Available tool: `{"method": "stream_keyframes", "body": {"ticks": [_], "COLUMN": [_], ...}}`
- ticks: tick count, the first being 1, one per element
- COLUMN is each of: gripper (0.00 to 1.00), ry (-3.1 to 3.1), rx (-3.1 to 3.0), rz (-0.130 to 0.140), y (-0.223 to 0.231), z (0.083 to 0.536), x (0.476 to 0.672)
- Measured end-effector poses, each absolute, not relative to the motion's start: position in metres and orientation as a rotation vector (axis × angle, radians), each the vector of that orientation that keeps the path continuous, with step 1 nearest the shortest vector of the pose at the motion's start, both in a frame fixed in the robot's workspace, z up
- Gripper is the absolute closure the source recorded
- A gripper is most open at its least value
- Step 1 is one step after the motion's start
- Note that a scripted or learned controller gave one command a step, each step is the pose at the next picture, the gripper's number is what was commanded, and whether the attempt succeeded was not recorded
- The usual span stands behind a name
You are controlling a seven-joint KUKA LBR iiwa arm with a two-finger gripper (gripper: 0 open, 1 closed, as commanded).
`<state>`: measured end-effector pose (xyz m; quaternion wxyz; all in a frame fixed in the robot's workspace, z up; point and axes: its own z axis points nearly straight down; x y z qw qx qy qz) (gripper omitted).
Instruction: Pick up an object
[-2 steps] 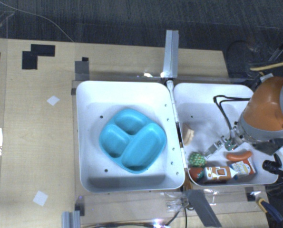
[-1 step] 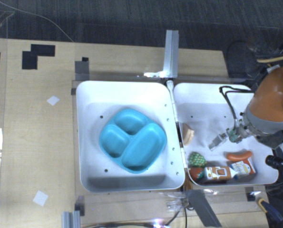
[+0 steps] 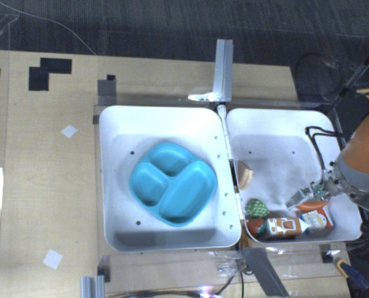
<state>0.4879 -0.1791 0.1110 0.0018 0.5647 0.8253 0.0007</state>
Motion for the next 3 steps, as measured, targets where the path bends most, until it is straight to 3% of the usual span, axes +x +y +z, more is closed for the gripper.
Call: {"method": "stream_keyframes", "body": {"ticks": [1, 2, 3], "gripper": [0.00, 0.00, 0.00], "ry": [2.879, 2.721, 2.628], "rx": [1.213, 1.556, 1.712], "rz": [0.003, 0.004, 0.002], "y": [-0.120, -0.129, -0.206], "z": [0.090, 0.122, 0.136], "x": [0.492, 0.571, 0.513]}}
